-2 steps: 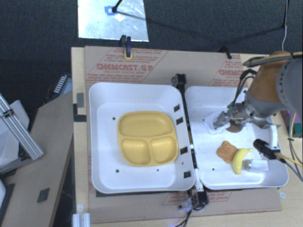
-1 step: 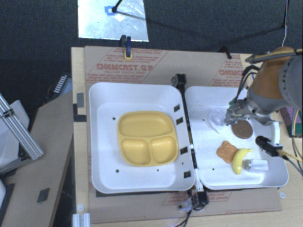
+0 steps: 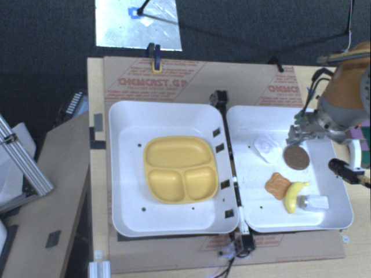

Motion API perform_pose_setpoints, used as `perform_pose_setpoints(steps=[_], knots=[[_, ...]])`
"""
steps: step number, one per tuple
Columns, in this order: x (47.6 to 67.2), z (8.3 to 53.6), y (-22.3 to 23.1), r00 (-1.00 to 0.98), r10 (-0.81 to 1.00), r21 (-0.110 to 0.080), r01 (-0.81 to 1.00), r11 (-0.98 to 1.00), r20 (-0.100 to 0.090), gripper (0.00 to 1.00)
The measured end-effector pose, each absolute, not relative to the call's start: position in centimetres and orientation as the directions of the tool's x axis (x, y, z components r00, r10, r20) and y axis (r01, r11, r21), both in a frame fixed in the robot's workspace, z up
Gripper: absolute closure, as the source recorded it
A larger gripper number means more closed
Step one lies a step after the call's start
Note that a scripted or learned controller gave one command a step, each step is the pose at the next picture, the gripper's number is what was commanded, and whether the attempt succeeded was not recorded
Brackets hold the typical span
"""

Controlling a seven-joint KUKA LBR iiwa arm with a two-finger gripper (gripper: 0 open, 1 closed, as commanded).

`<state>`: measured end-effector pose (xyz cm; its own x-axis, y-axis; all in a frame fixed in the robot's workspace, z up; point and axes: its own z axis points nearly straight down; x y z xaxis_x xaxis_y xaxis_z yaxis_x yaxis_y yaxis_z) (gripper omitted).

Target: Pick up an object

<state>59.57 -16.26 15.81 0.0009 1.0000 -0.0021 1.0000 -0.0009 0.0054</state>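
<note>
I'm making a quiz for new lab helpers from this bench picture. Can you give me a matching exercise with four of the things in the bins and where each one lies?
Things:
1. yellow divided plate
2. banana
3. brown disc
4. orange piece

Places:
A. just left of the banana
B. left bin, middle
C. right bin, beside the gripper
D. right bin, near front edge, beside a clear bottle

Pairs: 1-B, 2-D, 3-C, 4-A

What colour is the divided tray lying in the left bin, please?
Pale yellow; the divided tray shows clearly in the camera view, in the left bin.
</note>
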Motion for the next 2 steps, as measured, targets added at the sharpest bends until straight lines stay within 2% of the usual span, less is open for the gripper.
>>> perform_pose_setpoints(steps=[2], knots=[[59.8, 24.6, -16.7, -0.004, 1.000, 0.007, 1.000, 0.004, -0.002, 1.00]])
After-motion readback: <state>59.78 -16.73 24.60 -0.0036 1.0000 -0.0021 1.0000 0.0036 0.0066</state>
